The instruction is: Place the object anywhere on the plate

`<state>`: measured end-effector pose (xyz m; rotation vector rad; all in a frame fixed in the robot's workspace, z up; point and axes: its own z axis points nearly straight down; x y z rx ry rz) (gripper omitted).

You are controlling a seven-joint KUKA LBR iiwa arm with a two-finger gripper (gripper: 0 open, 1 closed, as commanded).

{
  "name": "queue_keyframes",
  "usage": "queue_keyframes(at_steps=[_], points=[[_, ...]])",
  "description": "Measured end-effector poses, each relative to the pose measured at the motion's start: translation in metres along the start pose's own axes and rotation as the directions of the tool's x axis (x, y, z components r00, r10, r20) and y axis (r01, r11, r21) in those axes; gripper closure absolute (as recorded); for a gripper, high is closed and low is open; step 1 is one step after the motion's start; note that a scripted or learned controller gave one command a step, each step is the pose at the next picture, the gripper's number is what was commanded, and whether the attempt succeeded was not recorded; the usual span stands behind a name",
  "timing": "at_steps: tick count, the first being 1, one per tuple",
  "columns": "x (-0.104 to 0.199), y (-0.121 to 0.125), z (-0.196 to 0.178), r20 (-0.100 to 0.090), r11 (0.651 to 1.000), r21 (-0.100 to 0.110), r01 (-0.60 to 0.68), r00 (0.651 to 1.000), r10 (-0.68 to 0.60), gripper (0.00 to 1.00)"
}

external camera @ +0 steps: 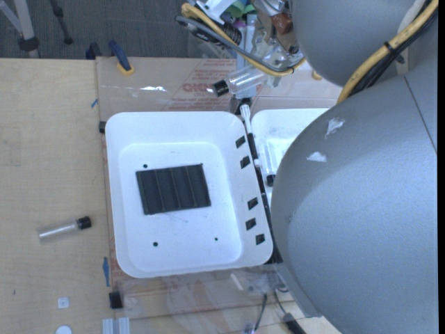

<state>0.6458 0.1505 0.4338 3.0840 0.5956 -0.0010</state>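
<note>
Item: dark ribbed rectangular plate (173, 188), lying flat at the centre of the left shallow white plastic bin (125, 138). The grey arm (361, 186) covers the right bin from 3 o'clock; the gripper's state and the object's whereabouts cannot be told. Step judged: pick or carry stage, placing not yet done; the next move calls for bringing the object toward 9 o'clock over the plate.

The grey arm (361, 186) reaches in from the right, looming large.

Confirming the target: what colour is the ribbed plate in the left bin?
Black, or very dark grey, plate, clearest in the camera view.
</note>
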Motion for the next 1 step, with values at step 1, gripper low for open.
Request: queue_keyframes(at_steps=[1], points=[[0.0168, -0.0684, 0.0026, 0.004, 0.943, 0.002, 0.333, 0.943, -0.333, 1.0]])
